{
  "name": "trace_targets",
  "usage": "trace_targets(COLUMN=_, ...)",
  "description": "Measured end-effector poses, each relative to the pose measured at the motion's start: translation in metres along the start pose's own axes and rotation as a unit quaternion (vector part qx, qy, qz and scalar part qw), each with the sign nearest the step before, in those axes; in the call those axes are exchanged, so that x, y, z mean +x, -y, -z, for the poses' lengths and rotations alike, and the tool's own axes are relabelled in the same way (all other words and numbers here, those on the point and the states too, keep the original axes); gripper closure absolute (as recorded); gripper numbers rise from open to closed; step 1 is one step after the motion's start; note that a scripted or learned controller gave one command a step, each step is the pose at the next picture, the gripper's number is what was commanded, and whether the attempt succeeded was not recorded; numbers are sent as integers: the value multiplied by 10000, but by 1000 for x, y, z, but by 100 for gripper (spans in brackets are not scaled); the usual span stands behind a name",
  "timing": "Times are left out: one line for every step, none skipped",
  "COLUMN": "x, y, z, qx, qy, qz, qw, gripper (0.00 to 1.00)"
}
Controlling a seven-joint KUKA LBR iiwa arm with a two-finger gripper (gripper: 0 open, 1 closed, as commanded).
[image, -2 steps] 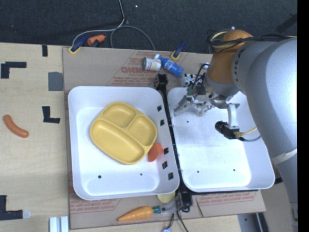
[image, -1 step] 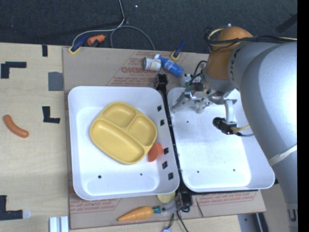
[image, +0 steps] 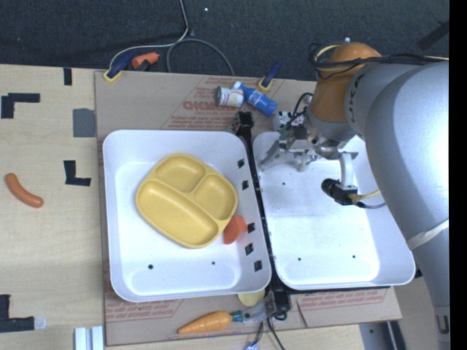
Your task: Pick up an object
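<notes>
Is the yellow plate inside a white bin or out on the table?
Inside. The yellow plate lies flat in the left bin, its walls all around it.

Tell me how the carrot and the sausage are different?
The carrot is orange and pointed with a green end; the sausage is reddish and rounded. The carrot lies below the left bin; the sausage lies far to its left. Both sit outside the bins.

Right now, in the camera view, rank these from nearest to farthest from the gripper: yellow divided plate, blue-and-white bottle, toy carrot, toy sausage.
Measured from the gripper at the right bin's top-left corner:
1. Blue-and-white bottle, just above it, outside the bins.
2. Yellow divided plate, in the left bin.
3. Toy carrot, on the cardboard below the bins.
4. Toy sausage, far left on the bench.
</notes>
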State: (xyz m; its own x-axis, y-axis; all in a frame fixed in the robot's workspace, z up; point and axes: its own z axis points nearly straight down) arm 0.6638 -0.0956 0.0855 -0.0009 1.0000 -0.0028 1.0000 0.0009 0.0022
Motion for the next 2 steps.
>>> trace_targets(x=1, y=4, z=0, qx=-2, qy=2, qz=0, qw=10000, gripper=0)
trace_targets(x=-4, y=16, z=1, qx=-6, qy=0, qz=2, qw=10000, gripper=0)
